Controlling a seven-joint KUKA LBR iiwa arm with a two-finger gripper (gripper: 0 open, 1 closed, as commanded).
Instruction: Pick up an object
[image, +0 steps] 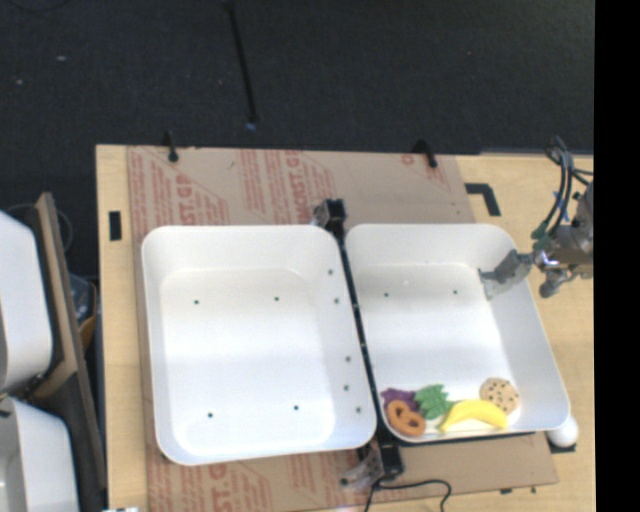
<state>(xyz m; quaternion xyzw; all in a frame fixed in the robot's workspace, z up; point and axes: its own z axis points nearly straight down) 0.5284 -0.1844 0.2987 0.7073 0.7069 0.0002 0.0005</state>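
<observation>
1. My pincer (527, 272) hangs at the right rim of the right bin (420, 240), near that bin's far right corner, with my arm coming in from the right edge of the view
2. One grey finger (503, 270) juts left over the bin's rim and another, darker one sits further right; they stand apart from each other and nothing is between them
3. The right bin holds all the objects, and they are bunched along its near wall, well apart from my pincer
4. From left to right along that wall: a brown pretzel (404, 419) in the near left corner, a purple bunch of grapes (398, 398) just behind it and touching it, a green leafy piece (433, 400) beside them, a yellow banana (473, 415) lying on its side, and a round speckled cookie (499, 395) just behind the banana's right end
5. The rest of the right bin's floor is bare white
6. The left bin (160, 270) sits edge to edge with the right one, joined along a dark strip between them, and I see only a few small dark dots on its floor
7. Both bins rest on a brown cardboard sheet (240, 185) laid over the pale wooden surface (580, 360)
</observation>
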